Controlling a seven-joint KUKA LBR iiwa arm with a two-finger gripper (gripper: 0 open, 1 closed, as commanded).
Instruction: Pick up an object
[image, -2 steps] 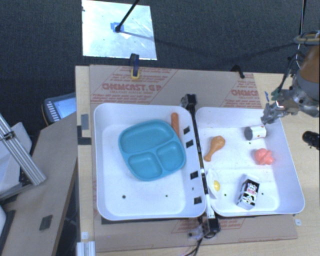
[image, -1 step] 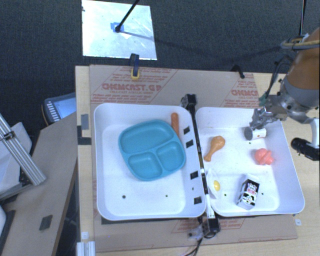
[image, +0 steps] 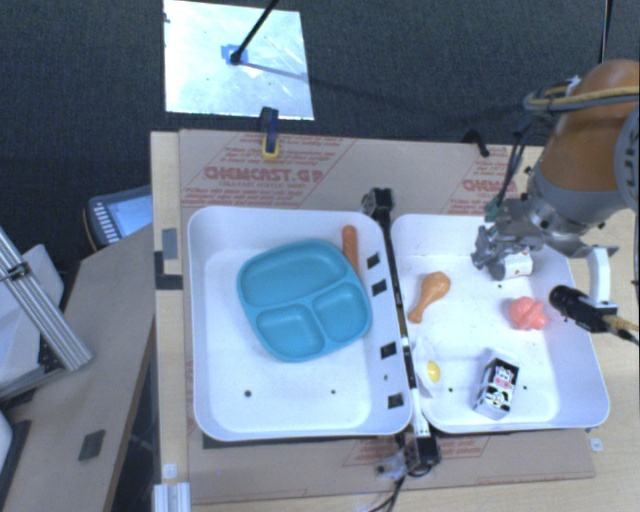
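Note:
My gripper (image: 492, 254) is low over the far part of the right bin (image: 580, 400), reaching in from the right. A small white object with a red mark (image: 518, 266) lies right beside it, touching or nearly so. Left of the gripper lies a tan toy drumstick (image: 430, 293). A pink lumpy toy (image: 528, 313) sits in front of the gripper. Near the bin's front stand a black-and-white milk carton (image: 495, 387) and a fried-egg toy (image: 431, 372).
The left bin (image: 215, 400) holds a blue divided plate (image: 304, 298) and an orange sausage (image: 349, 245) against its far right side. A black clip rail (image: 392, 300) runs between the bins. A black fitting on the arm (image: 578, 304) hangs over the right bin's right side.

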